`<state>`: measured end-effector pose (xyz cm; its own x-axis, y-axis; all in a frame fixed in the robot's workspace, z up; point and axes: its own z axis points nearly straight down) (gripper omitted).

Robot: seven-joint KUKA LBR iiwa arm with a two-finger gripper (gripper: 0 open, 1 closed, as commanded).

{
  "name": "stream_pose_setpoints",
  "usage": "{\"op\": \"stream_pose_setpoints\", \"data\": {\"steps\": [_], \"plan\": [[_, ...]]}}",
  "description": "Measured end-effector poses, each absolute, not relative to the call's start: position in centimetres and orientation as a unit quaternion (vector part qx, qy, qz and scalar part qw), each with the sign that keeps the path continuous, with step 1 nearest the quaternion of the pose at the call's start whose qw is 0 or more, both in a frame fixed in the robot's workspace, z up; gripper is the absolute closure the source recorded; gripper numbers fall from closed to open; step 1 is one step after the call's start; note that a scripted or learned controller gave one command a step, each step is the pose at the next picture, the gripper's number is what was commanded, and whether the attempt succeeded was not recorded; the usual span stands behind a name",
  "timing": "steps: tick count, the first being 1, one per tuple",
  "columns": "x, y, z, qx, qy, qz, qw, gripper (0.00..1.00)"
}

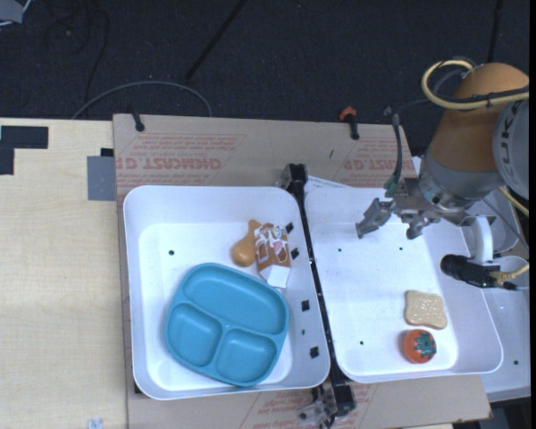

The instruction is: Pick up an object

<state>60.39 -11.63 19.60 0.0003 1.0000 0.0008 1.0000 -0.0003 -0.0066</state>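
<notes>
claw (391,221) spread wide, gripping nothing, above right bin (375,329) upper part. toast slice (425,309) and tomato (419,346) (touching? cannot tell) near bin's lower right corner.

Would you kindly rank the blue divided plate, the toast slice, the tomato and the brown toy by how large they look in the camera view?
1. Blue divided plate, by far the largest.
2. Brown toy.
3. Toast slice and tomato: these look about alike, so I would not rank them.
</notes>
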Motion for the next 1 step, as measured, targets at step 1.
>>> {"op": "stream_pose_setpoints", "data": {"steps": [1], "plan": [[60.4, -11.06, 15.12, -0.708, -0.706, 0.002, 0.003, 0.0]]}}
